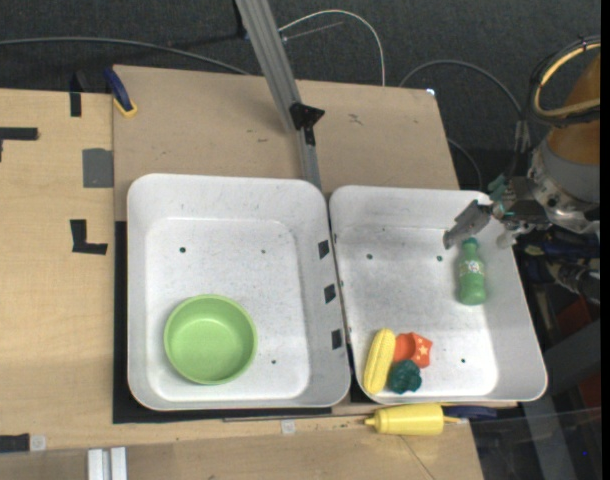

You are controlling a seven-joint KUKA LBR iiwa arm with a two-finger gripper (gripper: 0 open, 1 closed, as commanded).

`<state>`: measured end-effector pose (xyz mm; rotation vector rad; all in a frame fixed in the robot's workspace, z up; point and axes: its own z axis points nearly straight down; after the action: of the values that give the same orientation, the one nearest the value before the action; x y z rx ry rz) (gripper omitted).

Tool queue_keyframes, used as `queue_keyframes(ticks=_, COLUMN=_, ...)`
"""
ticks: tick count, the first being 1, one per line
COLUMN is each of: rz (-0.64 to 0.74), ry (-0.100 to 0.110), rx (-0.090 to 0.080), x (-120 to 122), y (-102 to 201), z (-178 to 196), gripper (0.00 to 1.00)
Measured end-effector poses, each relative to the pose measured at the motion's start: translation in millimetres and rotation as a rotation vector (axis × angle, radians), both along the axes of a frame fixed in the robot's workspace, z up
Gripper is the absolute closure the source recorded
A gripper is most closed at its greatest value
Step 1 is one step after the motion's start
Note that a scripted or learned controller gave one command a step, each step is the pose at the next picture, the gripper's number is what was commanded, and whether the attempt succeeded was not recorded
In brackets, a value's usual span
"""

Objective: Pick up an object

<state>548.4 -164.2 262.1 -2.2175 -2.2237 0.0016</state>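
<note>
While the left bin (145, 268) carries just a green bowl (210, 339) in its lower left corner, the right bin (405, 238) holds the likelier targets: a yellow piece (379, 360), an orange piece (415, 347) and a dark green piece (405, 377) bunched together touching at its lower edge, and a green bottle (471, 273) lying alone toward the upper right. A yellow bottle (409, 420) lies on the desk (215, 118) just below that bin. At the right of the frame the hand (472, 219) sits just above the green bottle's cap end, one dark finger (465, 223) slanting down toward it; whether the fingers are spread or closed I cannot tell, and nothing shows between them. The bottle's long axis runs nearly up and down the frame, pale cap toward the top, tipped slightly left. Risk, as I judge it: lying on its rounded side, the bottle could roll or squirt away if the fingers close along its length instead of across it, or catch the narrow cap alone.
</note>
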Motion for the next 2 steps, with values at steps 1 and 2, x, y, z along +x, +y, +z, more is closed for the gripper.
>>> queue_keyframes(ticks=1, rz=-0.001, ry=0.0, rx=0.0, x=0, y=0, z=0, gripper=0.0)
queue_keyframes(ticks=2, rz=-0.002, ry=0.005, rx=0.0, x=6, y=-4, z=-59, gripper=0.0)
